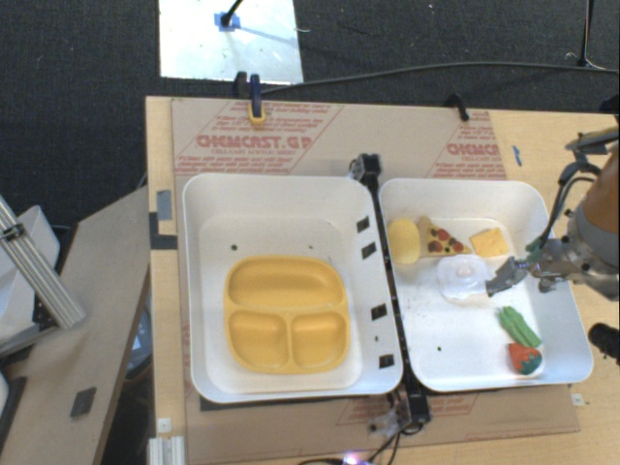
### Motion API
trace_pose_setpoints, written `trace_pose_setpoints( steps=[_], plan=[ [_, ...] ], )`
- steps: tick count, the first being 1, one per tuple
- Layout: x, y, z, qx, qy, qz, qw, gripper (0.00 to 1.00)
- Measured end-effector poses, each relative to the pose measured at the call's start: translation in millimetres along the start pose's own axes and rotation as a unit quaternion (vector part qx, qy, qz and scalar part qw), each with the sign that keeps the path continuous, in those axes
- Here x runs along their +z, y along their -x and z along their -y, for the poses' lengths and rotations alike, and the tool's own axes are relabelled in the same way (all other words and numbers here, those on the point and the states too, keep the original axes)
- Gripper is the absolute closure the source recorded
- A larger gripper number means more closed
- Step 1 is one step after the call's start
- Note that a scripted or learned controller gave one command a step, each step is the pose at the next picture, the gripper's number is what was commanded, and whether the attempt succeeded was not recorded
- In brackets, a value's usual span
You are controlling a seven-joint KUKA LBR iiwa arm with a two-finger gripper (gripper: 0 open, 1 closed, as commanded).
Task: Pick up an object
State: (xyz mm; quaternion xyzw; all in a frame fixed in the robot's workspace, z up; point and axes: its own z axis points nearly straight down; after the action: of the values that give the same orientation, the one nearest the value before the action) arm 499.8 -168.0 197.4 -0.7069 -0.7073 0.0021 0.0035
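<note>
The right bin holds several small items. A pale yellow rounded piece lies at its far left, with a pizza-like slice beside it and a yellow wedge further right. A clear, whitish round object sits in the middle. A green vegetable and a red-orange piece lie near the front right. My gripper reaches in from the right, just right of the clear round object and above the green vegetable. Nothing visibly hangs from it.
The left bin contains a yellow divided tray. A ridge with black clips separates the two bins. The arm's grey wrist and cables hang over the right bin's right wall.
</note>
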Motion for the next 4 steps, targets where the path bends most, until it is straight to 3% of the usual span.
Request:
trace_pose_setpoints(
  steps=[1,3,4],
  plan=[
    [-4,0,-2,-0.001,0.004,0.001,1.0,0.0],
    [108,5,-8,0.0,0.002,0.0,1.0,0.0],
    [95,6,-10,-0.001,0.005,0.001,1.0,1.0]
  ],
)
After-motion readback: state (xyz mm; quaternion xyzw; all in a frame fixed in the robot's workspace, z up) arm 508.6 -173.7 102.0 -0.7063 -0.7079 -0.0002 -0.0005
